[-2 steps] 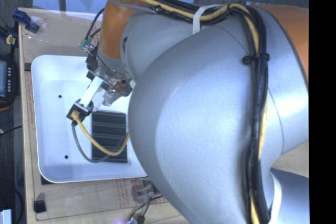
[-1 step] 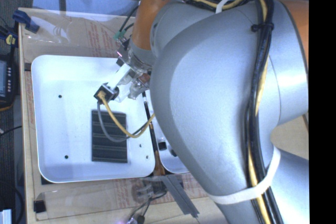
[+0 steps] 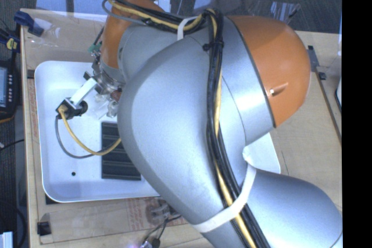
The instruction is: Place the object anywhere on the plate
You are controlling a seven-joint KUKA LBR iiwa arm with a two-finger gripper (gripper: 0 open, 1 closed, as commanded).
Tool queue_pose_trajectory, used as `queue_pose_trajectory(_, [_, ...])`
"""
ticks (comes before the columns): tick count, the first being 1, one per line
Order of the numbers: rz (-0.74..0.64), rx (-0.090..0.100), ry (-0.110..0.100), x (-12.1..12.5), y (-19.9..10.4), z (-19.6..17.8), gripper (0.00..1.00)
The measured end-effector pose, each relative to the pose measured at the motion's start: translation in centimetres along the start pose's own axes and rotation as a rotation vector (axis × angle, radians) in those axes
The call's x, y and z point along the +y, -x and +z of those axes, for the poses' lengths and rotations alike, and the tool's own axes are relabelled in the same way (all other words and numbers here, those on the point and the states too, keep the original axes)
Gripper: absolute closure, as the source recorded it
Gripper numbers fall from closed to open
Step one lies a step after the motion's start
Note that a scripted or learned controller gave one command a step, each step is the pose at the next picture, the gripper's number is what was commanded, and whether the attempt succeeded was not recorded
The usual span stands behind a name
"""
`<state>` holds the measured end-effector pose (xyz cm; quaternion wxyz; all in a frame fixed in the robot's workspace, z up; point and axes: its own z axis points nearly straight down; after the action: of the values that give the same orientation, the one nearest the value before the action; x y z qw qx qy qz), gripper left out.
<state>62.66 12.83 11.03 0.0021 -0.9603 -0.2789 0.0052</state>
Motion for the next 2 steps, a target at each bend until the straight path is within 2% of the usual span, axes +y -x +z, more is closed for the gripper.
queue_pose_trajectory(1, [0.221,0.01,0.006,0.9,2.2,-13.6,1.0])
queue_pose_trajectory(2, [0.359,0.01,0.006,1.5,-1.6,-11.3,1.0])
